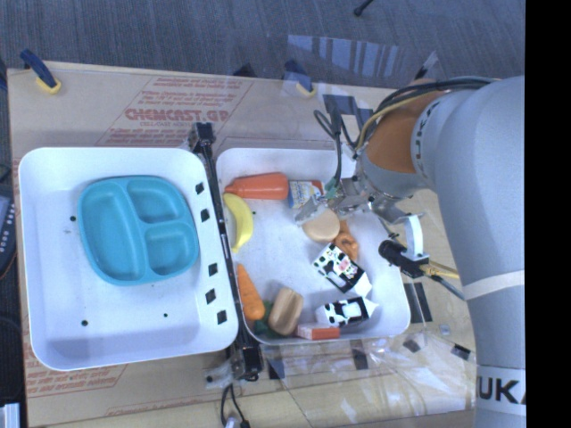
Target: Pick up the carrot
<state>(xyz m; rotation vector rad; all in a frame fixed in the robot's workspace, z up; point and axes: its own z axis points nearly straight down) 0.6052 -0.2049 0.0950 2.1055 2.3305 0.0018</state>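
- carrot (250, 293) lying by the right bin's (389, 303) left wall, beside the bread roll (285, 309)
- gripper (335, 194) over the far side; honestly can't tell its grip state

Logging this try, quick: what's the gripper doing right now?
Gripper: cannot be told; it sits low in the right white bin, apart from the small orange carrot.

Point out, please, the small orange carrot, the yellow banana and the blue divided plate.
small orange carrot (249, 293), camera view, on the middle of its body.
yellow banana (238, 220), camera view, on the middle of its curve.
blue divided plate (98, 239), camera view, on its left rim.
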